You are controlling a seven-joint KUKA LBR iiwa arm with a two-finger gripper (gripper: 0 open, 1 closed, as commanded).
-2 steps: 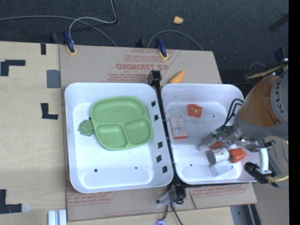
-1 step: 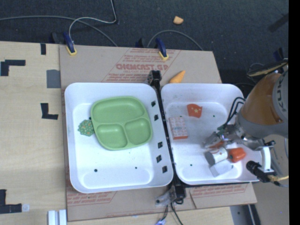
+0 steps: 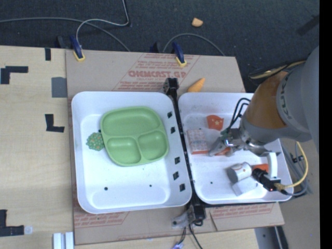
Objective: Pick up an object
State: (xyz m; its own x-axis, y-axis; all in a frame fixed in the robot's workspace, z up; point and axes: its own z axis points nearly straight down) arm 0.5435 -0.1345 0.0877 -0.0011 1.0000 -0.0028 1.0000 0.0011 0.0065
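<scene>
Gripper point(image 3: 220, 148) low in right bin point(image 3: 207, 191), state unclear, red piece point(image 3: 215, 121) just up-frame.

I've got a small orange-red piece point(image 3: 215, 121) lying flat in the right bin point(image 3: 207, 100), toward its far side. Nearer me, a grey-and-white blocky object point(image 3: 239, 173) sits tilted. Over in the left bin point(image 3: 83, 139), a green divided plate point(image 3: 135, 136), with a little green knobbly thing point(image 3: 95, 141) touching its left edge.

Divided plate point(image 3: 135, 135) in left bin point(image 3: 83, 154), hand point(image 3: 222, 147) over right bin point(image 3: 207, 191), 2 bins touching
</scene>
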